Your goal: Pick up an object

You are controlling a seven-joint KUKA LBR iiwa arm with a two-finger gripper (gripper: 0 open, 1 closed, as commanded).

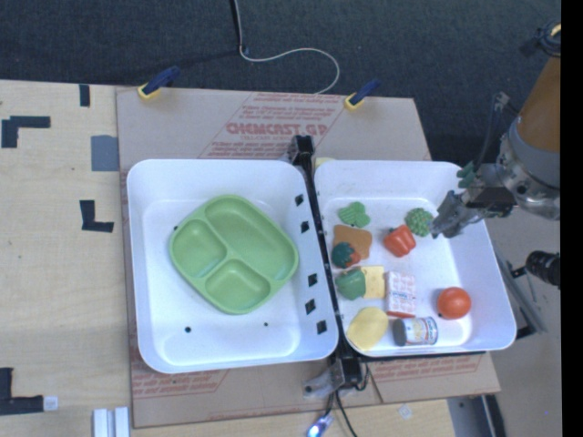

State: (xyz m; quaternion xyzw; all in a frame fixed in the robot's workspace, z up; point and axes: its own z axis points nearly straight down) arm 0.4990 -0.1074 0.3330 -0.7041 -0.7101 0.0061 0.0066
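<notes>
The right bin (474, 271) holds several toy foods: a green leafy piece (354, 214), a broccoli (419, 219), a red pepper (399, 240), a brown slab (352, 240), a yellow block (373, 280), a white carton (401, 293), a red tomato (453, 302), a small can (416, 331) and a yellow lemon (367, 327). My gripper (448, 223) hangs over the right part of this bin, just right of the broccoli, with dark fingers pointing down-left. Nothing shows between them.
The left bin (155, 335) carries a green divided plate (233, 254). A black divider (314, 244) separates the bins. Both rest on cardboard (273, 126) held by yellow and blue clamps (159, 81). A cable (273, 55) runs across the dark floor behind.
</notes>
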